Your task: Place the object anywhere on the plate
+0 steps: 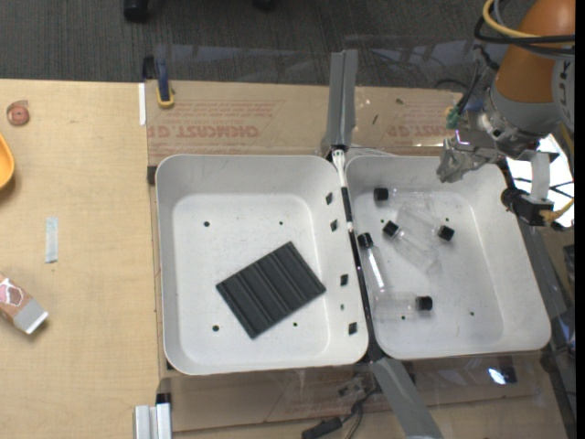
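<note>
Light wooden bench (82, 337), with two white bins side by side: left bin (183, 337), right bin (512, 337). Brown cardboard (238, 122) under the bins. At left edge, an orange thing (5, 167), a small red disc (17, 113), a grey strip (51, 240), a wrapped bar (20, 305).

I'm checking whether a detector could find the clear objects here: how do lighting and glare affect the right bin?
Camera view: even, soft light; the right bin is washed bright, so the clear objects nearly vanish, only their black caps stand out; gripper slightly blurred.
</note>
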